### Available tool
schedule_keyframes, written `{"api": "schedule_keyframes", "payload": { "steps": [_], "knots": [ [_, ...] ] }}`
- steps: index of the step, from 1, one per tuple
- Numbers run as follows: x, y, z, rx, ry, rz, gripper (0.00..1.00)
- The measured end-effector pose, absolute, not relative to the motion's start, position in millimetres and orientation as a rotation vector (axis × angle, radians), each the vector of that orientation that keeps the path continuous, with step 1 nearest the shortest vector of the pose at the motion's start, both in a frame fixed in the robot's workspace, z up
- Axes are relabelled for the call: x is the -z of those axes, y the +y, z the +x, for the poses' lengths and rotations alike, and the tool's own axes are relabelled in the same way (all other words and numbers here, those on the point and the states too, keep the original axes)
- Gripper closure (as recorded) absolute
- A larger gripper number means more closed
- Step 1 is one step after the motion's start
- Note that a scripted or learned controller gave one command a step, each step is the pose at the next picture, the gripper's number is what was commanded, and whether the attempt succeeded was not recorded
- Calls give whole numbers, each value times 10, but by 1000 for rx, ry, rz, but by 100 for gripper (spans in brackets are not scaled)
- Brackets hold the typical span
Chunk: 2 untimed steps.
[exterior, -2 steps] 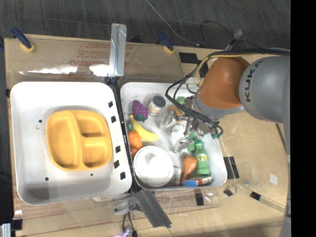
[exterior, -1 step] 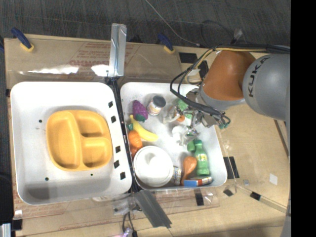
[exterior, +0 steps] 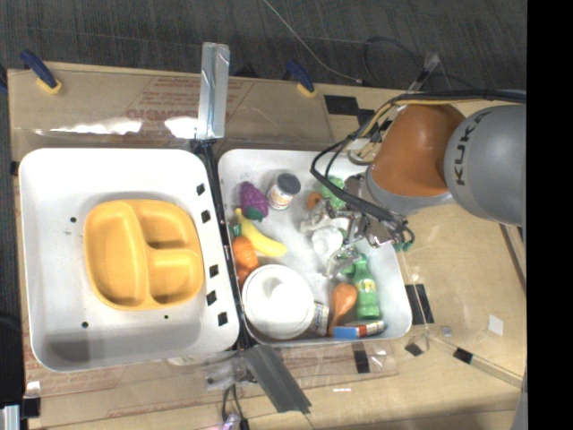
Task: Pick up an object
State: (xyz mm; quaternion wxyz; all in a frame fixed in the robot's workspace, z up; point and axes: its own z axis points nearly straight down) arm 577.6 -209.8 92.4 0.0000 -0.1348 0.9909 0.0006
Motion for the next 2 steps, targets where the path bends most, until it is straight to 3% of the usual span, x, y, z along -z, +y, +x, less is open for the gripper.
{"api": "schedule_keyframes", "payload": {
  "steps": [1, 2],
  "knots": [
    [-930, -2078, 5047, -2, 3101, -476, 0],
    [-931, -2073, 5013, 0, 3101, -474, 0]
  ]
}}
